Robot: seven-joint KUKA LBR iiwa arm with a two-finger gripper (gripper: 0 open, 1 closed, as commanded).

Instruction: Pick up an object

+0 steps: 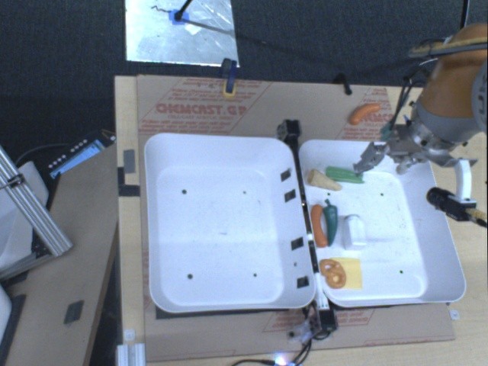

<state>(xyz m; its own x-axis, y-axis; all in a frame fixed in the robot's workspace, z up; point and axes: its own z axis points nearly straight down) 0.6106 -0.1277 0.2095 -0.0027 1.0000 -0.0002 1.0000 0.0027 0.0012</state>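
Presently the gripper (364, 164), whose grasp state cannot be judged, hovers at the green bean pod (344, 175) lying just right of the cheese wedge (322, 179); likely light, stiff, best pinched mid-length.

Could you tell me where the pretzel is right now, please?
The pretzel lies in the right bin, near its front-left corner, on a yellow square just below the carrot.

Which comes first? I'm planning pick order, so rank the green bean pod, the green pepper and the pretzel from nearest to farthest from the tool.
1. Green bean pod: at the back of the right bin, right beside the tool.
2. Green pepper: mid-bin, near the divider.
3. Pretzel: front corner, farthest from the tool.
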